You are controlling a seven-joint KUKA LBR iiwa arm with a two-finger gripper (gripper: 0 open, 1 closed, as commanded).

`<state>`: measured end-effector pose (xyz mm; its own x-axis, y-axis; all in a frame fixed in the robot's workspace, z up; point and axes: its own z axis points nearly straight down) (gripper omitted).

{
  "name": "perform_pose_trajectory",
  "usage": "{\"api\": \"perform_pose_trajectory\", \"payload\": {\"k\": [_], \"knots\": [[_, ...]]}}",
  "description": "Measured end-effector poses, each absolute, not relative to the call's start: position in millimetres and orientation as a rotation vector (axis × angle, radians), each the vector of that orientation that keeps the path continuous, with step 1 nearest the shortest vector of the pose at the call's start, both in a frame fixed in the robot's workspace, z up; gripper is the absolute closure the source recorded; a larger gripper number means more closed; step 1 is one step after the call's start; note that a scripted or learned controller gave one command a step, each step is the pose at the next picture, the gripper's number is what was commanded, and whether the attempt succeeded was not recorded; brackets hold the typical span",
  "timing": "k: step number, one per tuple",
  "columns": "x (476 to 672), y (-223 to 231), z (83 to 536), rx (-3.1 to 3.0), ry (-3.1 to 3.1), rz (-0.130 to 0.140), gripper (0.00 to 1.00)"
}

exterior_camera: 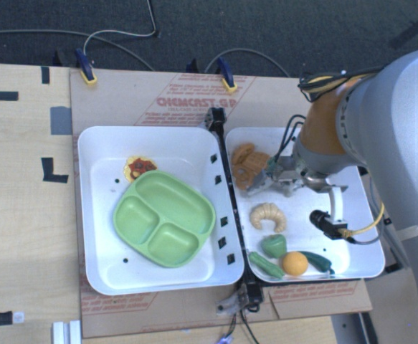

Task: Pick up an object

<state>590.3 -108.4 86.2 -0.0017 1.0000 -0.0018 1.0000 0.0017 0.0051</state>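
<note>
While the left bin (94,192) holds a green divided plate (164,217) and a small pizza slice (139,166) at its upper left, the right bin (359,264) holds a brown pastry (247,165), a croissant (269,216), green vegetables (269,255) and an orange (295,264). Over the right bin's upper part, the gripper (266,180) sits beside the pastry; whether it is open cannot be told.

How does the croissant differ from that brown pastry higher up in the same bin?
The croissant is pale beige and curved like a crescent; the brown pastry is darker and lumpier. The croissant lies apart in the middle of the right bin, while the brown pastry sits by the divider with the gripper right at it. Both look like toy baked goods.
</note>
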Motion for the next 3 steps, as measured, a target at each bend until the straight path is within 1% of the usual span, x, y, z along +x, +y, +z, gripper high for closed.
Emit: {"api": "perform_pose_trajectory", "payload": {"k": [1,2,3], "knots": [[625.2,-98,86,2.217,2.222,0.002,0.00],[660.9,-97,84,2.239,2.232,-0.031,0.00],[663.2,-99,84,2.240,2.233,-0.030,0.00]]}}
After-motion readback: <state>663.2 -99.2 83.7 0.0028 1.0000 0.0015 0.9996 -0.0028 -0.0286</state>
